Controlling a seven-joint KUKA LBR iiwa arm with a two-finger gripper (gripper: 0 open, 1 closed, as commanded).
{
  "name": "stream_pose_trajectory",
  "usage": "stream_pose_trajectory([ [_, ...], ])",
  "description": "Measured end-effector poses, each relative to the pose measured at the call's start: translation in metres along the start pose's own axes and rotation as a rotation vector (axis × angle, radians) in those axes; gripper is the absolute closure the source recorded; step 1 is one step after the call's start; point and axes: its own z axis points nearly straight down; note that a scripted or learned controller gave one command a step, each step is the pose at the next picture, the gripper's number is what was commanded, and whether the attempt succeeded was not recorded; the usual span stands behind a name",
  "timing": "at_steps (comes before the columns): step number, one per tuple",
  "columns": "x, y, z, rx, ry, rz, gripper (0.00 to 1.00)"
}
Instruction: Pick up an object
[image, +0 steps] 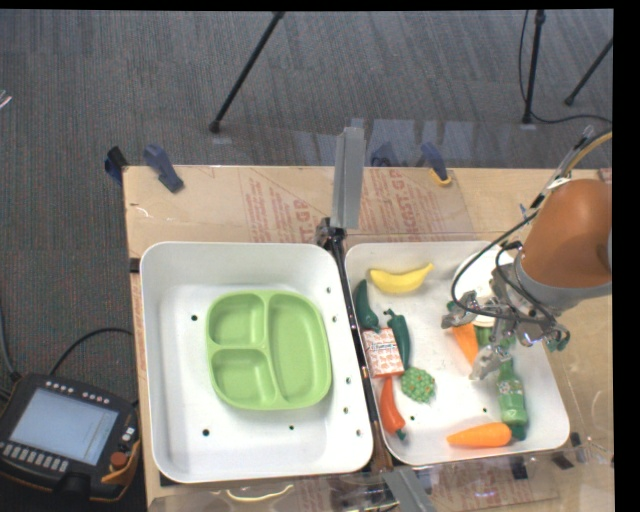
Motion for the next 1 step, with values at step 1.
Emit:
stream_pose_trajectory([
  [1,-0.0012,0.0008,-0.0104,-0.002,-0.002,0.001,1.0],
])
